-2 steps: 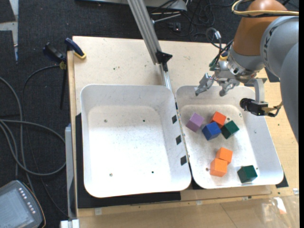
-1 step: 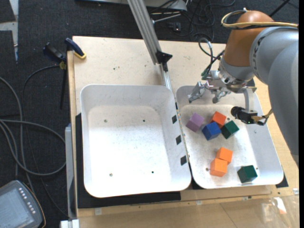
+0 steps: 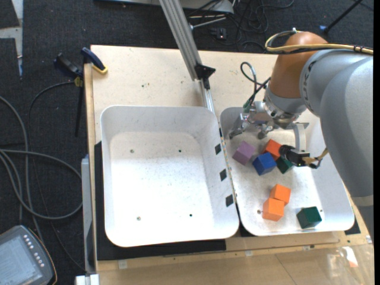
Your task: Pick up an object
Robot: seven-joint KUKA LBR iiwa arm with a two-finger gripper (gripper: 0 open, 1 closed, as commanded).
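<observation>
The arm reaches in from the right and hangs low over the far end of the right bin (image 3: 332,215), its gripper (image 3: 261,122) above the cluster of blocks there; the wrist hides the tips, so whether the gripper is wide, narrow or holding anything cannot be told. Just below it lie a purple block (image 3: 243,154), a blue block (image 3: 263,163) and an orange block (image 3: 272,148), packed close, with a dark green piece (image 3: 284,165) touching the blue one's right side. Any of these could be the object to pick, and the crowding probably explains why the arm stands so directly over them: a straight descent leaves least room to nudge a neighbour. Nearer the front of the same bin, 2 orange blocks (image 3: 276,202) sit touching, and a green block (image 3: 309,217) rests apart by the rim, an easier target by my reckoning. The left bin (image 3: 119,218) sits beside it on the table (image 3: 148,70).
</observation>
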